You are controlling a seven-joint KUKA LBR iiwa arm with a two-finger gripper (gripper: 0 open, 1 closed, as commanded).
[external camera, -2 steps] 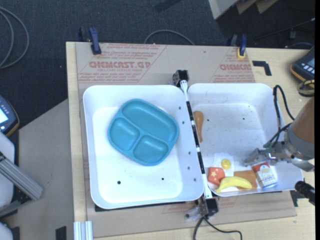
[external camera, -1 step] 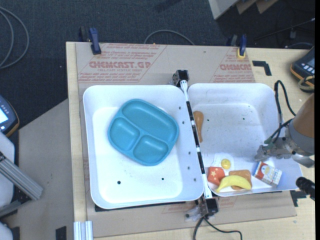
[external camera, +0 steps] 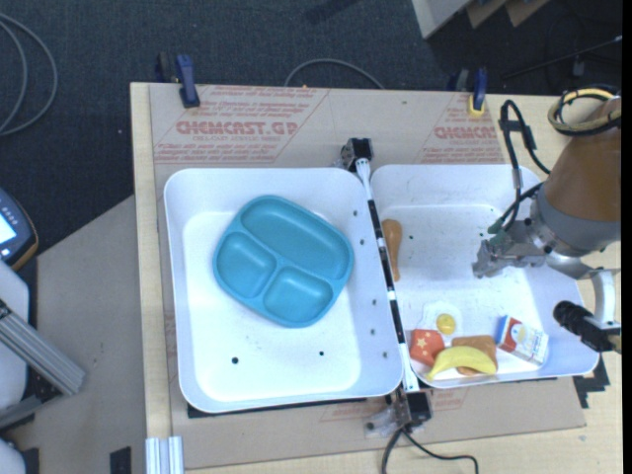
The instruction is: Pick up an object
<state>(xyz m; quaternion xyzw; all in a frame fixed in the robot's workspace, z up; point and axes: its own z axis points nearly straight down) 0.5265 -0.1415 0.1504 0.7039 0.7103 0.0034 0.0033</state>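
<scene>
From my remote station I look down on a pale wooden counter (external camera: 296, 126) printed with red lettering, bearing two shallow white bins side by side. In the left white bin (external camera: 197, 363) lies a light blue plastic plate with three compartments (external camera: 284, 260), set slightly askew near the bin's middle.

Moving right past the divider, the right white bin (external camera: 434, 186) holds the small things I could pick. A slim orange-brown piece (external camera: 392, 240) lies against its left wall. Along the near edge sit a small yellow round toy (external camera: 446, 322), a red block (external camera: 426, 345), a yellow toy banana (external camera: 462, 363) touching a brown piece (external camera: 476, 346) behind it, and a small red, white and blue carton (external camera: 520, 340), a little apart to the right.

Further right, the grey arm with its orange-brown band (external camera: 585, 181) reaches in, and its pincer (external camera: 491, 263) sits low over bare bin floor, well apart from the cluster. I cannot tell whether the pincer is open or closed; I see nothing between its tips.

I judge the task barely begun: every object rests in the bin, and choosing, reaching, closing and lifting are all left.
</scene>
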